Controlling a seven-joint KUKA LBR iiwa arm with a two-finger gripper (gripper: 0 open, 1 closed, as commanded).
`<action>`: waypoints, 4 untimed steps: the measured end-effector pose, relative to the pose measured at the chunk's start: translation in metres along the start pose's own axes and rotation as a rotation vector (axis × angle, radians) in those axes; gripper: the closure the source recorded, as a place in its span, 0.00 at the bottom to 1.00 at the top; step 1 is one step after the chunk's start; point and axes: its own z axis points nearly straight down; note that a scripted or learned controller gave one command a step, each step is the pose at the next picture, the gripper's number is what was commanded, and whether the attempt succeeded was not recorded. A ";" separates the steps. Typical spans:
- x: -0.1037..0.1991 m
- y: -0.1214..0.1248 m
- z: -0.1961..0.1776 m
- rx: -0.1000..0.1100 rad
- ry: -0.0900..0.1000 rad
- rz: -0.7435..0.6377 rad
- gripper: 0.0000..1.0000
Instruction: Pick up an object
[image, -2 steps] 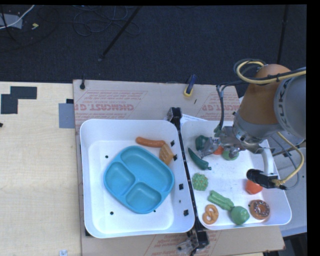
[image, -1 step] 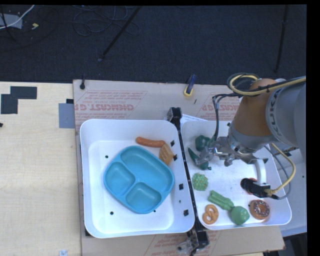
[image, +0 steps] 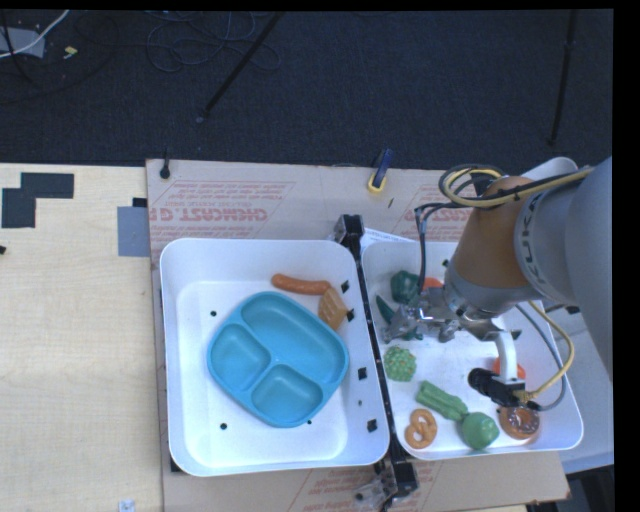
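My gripper (image: 402, 322) is down in the right bin (image: 560, 440), near its left wall. It hangs between a dark green toy (image: 405, 285) just behind it and a knobbly light green toy (image: 400, 362) just in front. A small orange-red piece (image: 432, 283) peeks out beside the dark green toy, partly hidden by the wrist. Toward the front lie a green pickle (image: 441, 399), a pretzel (image: 421, 429), a round green fruit (image: 479, 430) and a chocolate donut (image: 519, 423). I see nothing clearly gripped.
The left bin (image: 185, 420) holds a blue divided plate (image: 278, 358), an orange sausage (image: 300, 284) and a brown bread piece (image: 333, 308) by the right wall. A black divider (image: 368, 340) separates the bins. The arm covers the right bin's back right part.
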 end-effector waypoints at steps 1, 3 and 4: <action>-0.002 0.000 -0.012 0.001 0.001 0.006 1.00; 0.001 0.011 -0.134 -0.010 -0.002 0.000 1.00; 0.000 0.011 -0.142 -0.005 -0.001 0.000 1.00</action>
